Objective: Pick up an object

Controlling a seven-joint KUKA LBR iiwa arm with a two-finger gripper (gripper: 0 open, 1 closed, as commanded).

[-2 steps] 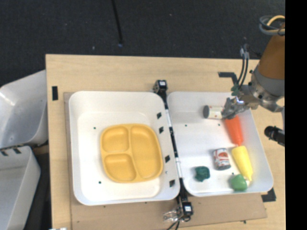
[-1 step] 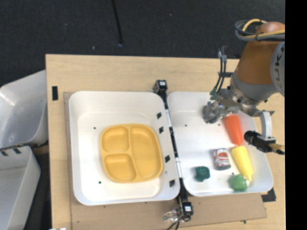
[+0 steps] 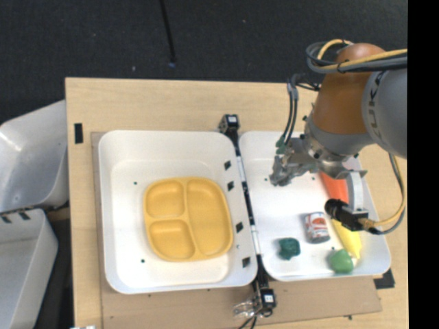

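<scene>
My gripper [image 3: 280, 175] hangs over the upper left part of the right bin [image 3: 274, 211], with the arm's orange band above it. Nothing shows between its fingers. In the right bin lie a small red and white can [image 3: 316, 227], a dark green object [image 3: 289, 248], a light green round object [image 3: 340, 261], a yellow banana-like object [image 3: 347, 237] with a black tip, and an orange object [image 3: 336, 186] partly hidden by the arm. All of these lie to the right of and below the gripper, apart from it.
The left bin [image 3: 123, 156] holds a yellow divided tray [image 3: 187, 218]. A hinge strip with black clips [image 3: 241, 190] runs between the bins. The wooden bench [image 3: 151, 101] surrounds both bins. A white container [image 3: 27, 163] stands off the bench's left edge.
</scene>
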